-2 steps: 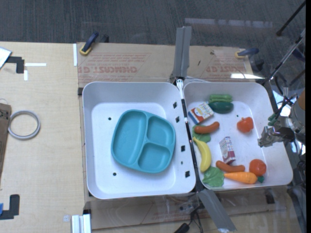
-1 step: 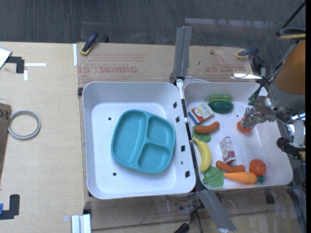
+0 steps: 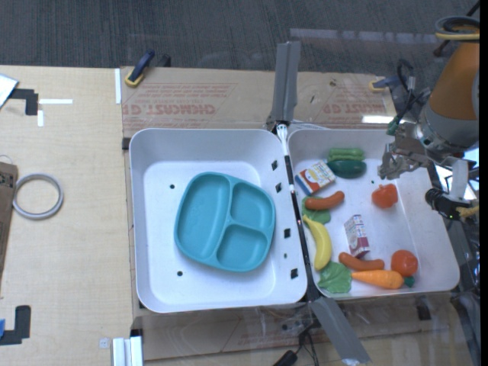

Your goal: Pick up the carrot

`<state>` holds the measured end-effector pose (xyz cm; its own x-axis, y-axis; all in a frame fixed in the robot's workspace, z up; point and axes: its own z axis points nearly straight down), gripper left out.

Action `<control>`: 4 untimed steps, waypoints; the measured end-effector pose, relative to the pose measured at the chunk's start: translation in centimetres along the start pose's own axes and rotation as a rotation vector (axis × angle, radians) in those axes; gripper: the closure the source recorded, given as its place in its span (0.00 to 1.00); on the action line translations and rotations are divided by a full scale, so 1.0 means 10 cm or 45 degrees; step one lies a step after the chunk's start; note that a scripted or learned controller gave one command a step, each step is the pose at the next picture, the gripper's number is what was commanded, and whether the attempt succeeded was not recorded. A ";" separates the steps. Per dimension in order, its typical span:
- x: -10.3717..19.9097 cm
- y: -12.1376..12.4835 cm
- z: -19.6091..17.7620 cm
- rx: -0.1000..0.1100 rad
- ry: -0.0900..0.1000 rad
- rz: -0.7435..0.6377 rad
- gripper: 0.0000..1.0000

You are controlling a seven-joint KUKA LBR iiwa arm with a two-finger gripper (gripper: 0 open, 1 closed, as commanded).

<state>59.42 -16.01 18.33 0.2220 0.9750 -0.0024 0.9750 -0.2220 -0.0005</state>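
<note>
two bins (image 3: 145,204), one plate (image 3: 225,221), one carrot (image 3: 377,278)

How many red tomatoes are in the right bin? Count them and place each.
2. One tomato sits near the bin's right side below the gripper; the other tomato lies at the front right, beside the carrot.

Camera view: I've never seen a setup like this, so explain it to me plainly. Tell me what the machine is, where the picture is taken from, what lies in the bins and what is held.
One fixed camera looks down at a slant on a bench with two shallow white bins. The grey and orange machine at the right is a robot arm; its pincer hangs over the right bin, above a small red tomato, with nothing seen between its fingers. The left bin holds a teal divided plate. The right bin holds toy food: the carrot near the front edge, a banana, two sausages, a green pepper, another tomato and small packets. The carrot is what the arm should pick up; it lies untouched.
</note>
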 end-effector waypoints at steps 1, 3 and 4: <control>-0.02 0.29 -0.12 -0.001 -0.001 -0.071 1.00; -0.03 0.67 -0.06 0.001 0.000 0.118 1.00; -0.15 0.70 -0.05 0.001 0.000 0.386 1.00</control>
<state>65.89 -19.00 18.79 0.5032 0.8642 -0.0024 0.8642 -0.5032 -0.0006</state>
